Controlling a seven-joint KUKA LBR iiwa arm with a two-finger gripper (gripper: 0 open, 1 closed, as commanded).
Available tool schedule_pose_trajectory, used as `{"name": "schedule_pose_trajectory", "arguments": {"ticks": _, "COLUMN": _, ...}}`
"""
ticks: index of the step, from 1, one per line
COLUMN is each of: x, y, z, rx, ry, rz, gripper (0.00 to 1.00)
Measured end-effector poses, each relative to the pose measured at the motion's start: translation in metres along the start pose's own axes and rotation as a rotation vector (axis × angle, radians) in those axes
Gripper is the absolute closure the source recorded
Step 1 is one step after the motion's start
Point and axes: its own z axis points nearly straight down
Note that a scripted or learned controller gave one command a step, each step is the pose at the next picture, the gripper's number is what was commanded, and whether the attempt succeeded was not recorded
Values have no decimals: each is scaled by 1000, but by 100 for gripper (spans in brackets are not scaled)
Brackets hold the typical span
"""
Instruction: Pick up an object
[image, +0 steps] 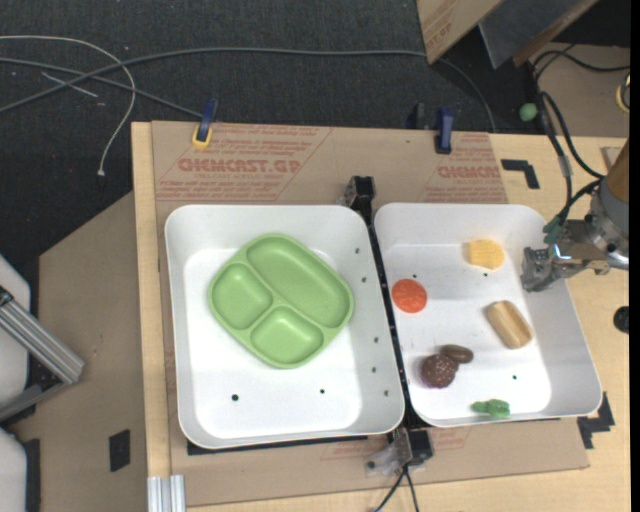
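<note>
While the hand (548, 262) is hovering at the right bin's (570, 345) three o'clock rim, grip unreadable, it is risking clipping that rim before reaching the yellow piece (486, 253).

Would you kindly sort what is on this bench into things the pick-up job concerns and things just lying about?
For the job:
gripper
yellow piece
orange-red round piece
tan roll
dark brown lump
small green piece
right bin

Lying about:
green divided plate
left bin
blue clamps
</note>
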Motion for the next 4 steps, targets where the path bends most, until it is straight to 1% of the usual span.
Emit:
{"name": "schedule_pose_trajectory", "arguments": {"ticks": 1, "x": 1, "y": 2, "z": -7, "rx": -14, "ry": -3, "rz": -4, "gripper": 0}}
{"name": "schedule_pose_trajectory", "arguments": {"ticks": 2, "x": -2, "y": -4, "z": 38, "rx": -10, "ry": -1, "rz": -3, "gripper": 0}}
{"name": "schedule_pose_trajectory", "arguments": {"ticks": 3, "x": 8, "y": 1, "z": 88, "rx": -12, "ry": -1, "rz": -3, "gripper": 0}}
{"name": "schedule_pose_trajectory", "arguments": {"ticks": 4, "x": 6, "y": 2, "z": 150, "rx": -11, "ry": -1, "rz": -3, "gripper": 0}}
